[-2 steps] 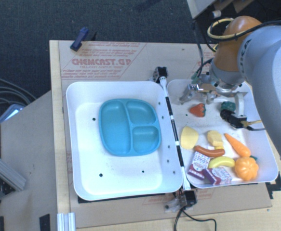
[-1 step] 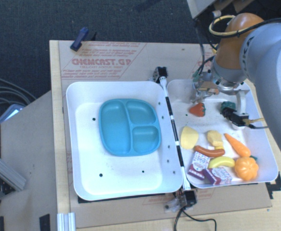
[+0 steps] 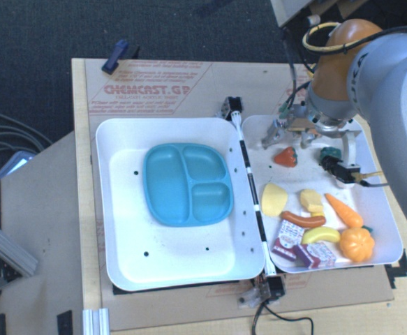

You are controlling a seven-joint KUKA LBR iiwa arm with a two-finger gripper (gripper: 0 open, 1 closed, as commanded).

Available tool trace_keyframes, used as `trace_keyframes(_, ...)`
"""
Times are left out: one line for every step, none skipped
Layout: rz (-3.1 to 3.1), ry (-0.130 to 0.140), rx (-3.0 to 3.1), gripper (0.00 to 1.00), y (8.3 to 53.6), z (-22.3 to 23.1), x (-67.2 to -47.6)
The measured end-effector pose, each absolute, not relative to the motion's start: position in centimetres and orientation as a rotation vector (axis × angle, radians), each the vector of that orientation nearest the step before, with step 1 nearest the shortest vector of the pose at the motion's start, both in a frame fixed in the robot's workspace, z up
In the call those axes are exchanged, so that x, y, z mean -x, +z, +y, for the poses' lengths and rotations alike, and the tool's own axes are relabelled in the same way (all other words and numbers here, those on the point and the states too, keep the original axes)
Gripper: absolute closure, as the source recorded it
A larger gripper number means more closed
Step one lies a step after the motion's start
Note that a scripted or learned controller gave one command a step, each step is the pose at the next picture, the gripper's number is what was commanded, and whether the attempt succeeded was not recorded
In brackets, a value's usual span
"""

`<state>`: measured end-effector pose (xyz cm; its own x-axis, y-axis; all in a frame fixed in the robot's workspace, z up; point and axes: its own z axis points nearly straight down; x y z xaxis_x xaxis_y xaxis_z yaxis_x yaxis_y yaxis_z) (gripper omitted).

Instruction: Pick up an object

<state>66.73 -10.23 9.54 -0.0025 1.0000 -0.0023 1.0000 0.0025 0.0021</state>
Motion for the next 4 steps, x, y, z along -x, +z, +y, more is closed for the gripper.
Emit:
trace_keyframes(2.22,0.001,-2.213,1.0,10.6,-10.2,-66.8)
trace_keyframes(2.22,0.001,-2.213,0.0,10.6,-10.2,-66.8)
trace_keyframes(2.224,-0.003,-2.223,0.0,8.5,-9.2,-66.6)
trace_keyframes(2.223,-0.004,-2.224,0.0,8.5,-9.2,-65.9)
